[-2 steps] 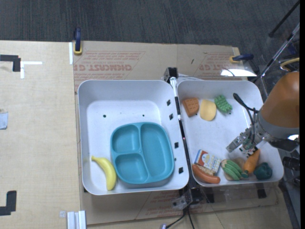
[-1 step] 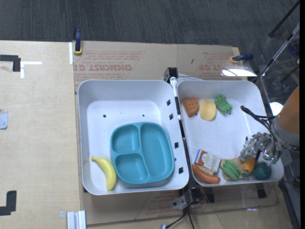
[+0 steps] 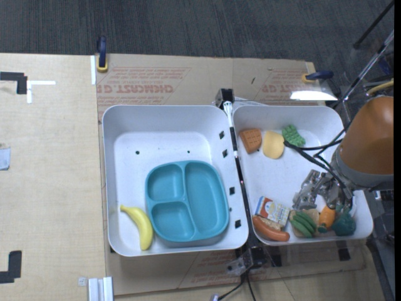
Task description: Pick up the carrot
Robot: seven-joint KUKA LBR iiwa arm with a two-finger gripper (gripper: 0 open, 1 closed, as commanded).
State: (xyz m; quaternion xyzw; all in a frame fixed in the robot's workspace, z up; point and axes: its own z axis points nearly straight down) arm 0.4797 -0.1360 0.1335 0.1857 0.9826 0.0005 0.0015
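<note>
The carrot (image 3: 327, 217), a short orange piece with a dark green top, lies in the front right corner of the right bin (image 3: 301, 115). My gripper (image 3: 321, 196), a grey metal assembly under the orange wrist band, hangs just above and slightly left of the carrot, partly covering its upper end. Cables run from the gripper across the bin. I cannot see anything lifted off the bin floor.
Close around the carrot lie a green pickle (image 3: 304, 224), a sausage (image 3: 270, 229) and a small carton (image 3: 272, 210). Toast (image 3: 250, 140), a yellow piece (image 3: 273, 145) and a green leafy toy (image 3: 292, 135) sit at the back. The left bin (image 3: 156, 127) holds a blue divided plate (image 3: 187, 200) and a banana (image 3: 141, 224).
</note>
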